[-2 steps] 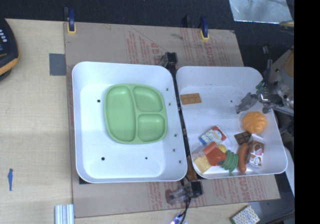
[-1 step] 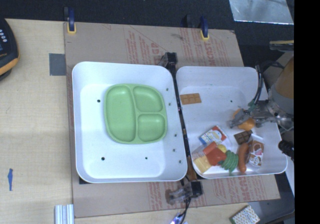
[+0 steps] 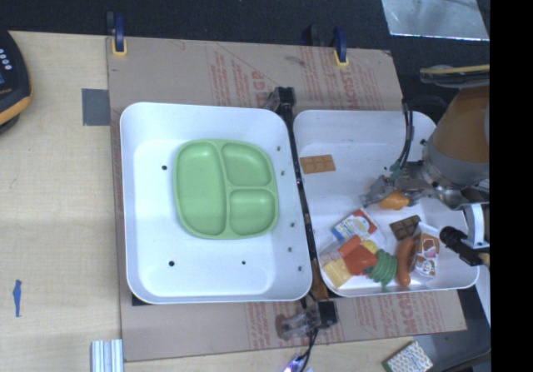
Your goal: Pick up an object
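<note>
The right white bin (image 3: 350, 133) holds several toy food items. Among them are a brown cracker (image 3: 317, 165), a blue-and-white packet (image 3: 354, 225), a red piece (image 3: 358, 255), a yellow wedge (image 3: 336, 271), a green piece (image 3: 383, 269), an orange sausage (image 3: 404, 257), a brown bar (image 3: 405, 226) and a small carton (image 3: 427, 253). My gripper (image 3: 388, 194) is low inside this bin near its right side. A small orange piece (image 3: 395, 203) lies right at its tip, and the wrist hides whether they touch.
The left white bin (image 3: 146, 195) bears a green divided plate (image 3: 225, 188). The arm's orange-banded wrist (image 3: 462, 141) hangs over the right bin's far right edge. Blue clamps (image 3: 119, 33) pin the cardboard at the back, and a dark device (image 3: 10, 75) sits at the far left.
</note>
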